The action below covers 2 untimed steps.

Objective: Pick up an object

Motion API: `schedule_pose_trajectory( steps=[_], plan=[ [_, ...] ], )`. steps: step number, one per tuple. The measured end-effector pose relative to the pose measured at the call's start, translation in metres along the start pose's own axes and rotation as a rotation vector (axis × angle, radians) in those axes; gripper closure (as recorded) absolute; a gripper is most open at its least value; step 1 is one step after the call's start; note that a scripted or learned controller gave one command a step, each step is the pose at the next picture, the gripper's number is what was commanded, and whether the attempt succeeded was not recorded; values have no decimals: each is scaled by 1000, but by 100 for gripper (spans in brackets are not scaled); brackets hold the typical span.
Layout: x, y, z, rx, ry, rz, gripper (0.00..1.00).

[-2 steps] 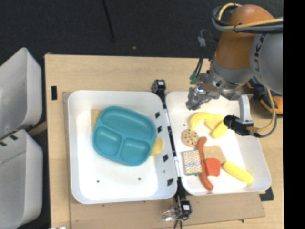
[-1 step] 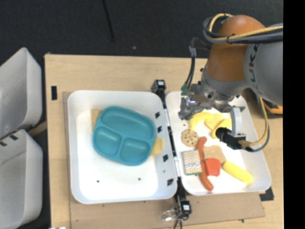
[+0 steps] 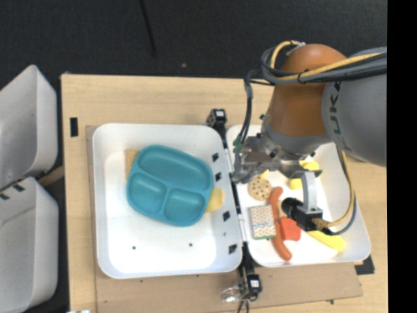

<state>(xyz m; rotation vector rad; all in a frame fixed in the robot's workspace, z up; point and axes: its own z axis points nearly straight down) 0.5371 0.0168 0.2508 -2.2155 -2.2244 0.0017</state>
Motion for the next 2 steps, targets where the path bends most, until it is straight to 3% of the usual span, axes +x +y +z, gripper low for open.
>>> schedule_pose_trajectory(
  steps=[2],
  plan=[
    [-1,-5,0,0,0,5,100]
  ],
)
